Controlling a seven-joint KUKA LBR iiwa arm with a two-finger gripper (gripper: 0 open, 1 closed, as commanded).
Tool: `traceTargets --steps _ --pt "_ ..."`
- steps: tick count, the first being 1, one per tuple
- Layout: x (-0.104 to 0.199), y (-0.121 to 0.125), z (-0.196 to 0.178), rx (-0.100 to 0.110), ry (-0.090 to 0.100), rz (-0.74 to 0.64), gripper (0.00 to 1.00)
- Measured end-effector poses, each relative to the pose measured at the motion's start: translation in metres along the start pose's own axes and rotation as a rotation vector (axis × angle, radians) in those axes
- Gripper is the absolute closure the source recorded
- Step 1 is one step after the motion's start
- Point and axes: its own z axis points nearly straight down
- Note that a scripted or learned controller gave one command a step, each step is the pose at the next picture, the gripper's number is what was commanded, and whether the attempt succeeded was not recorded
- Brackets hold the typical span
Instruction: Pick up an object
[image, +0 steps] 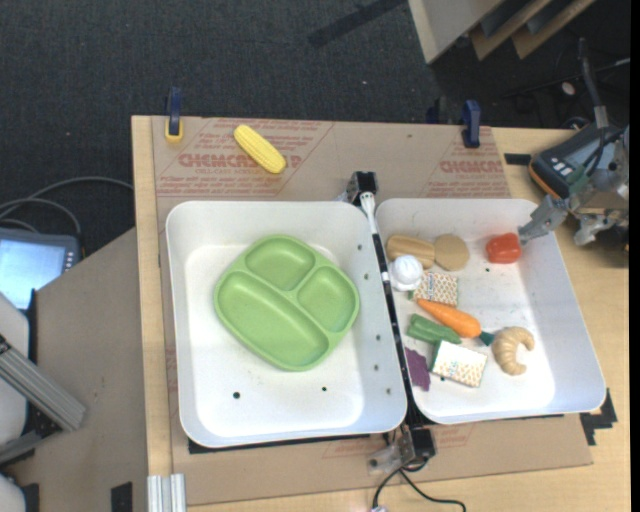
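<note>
The right bin (570, 300) holds several toy foods: a red piece (503, 248) at the back, two tan pieces (405, 246) (451, 251), a white ball (407, 270), a speckled cracker (438, 288), a carrot (450, 319), a croissant (513, 350), a purple piece (417, 368) and a second cracker (460, 366). My gripper (541, 219) hangs over the bin's back right corner, just right of and above the red piece. It is small and blurred against the arm, and I see nothing held in it.
The left bin (190, 250) carries a green divided plate (287, 300). A yellow toy corn cob (259, 148) lies on the cardboard behind that bin. The arm's orange band (547, 176) sits above the bench's right rear edge. Blue clamps (175, 112) (470, 120) grip the back edge.
</note>
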Motion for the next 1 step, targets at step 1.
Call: traceTargets --steps 1 --pt "-0.0296 0.0386 0.1177 0.010 0.003 0.001 0.00"
